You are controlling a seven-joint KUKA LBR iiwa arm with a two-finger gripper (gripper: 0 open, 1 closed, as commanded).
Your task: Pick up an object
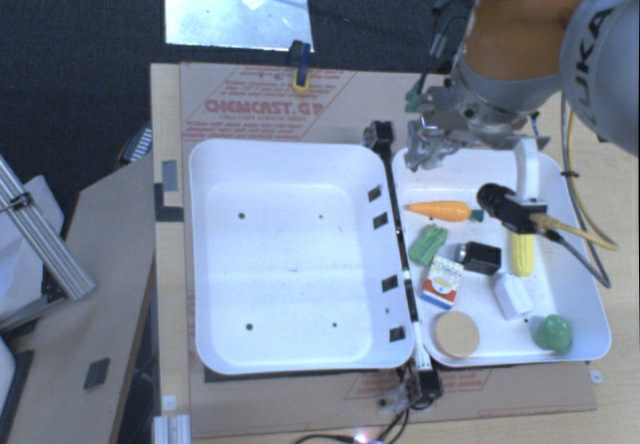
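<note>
The desk (250, 97) carries 2 white bins. The left bin (290, 257) sits beside the right bin (580, 302), above whose far-left corner the arm's fingers (425, 152) hang; whether they are open cannot be told. In that bin lie a carrot (437, 211), corn (522, 252), a round wooden disc (456, 333) and a green ball (552, 332).

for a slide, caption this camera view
Gripper poised over the right bin above a toy carrot, corn cob and green ball.
</note>
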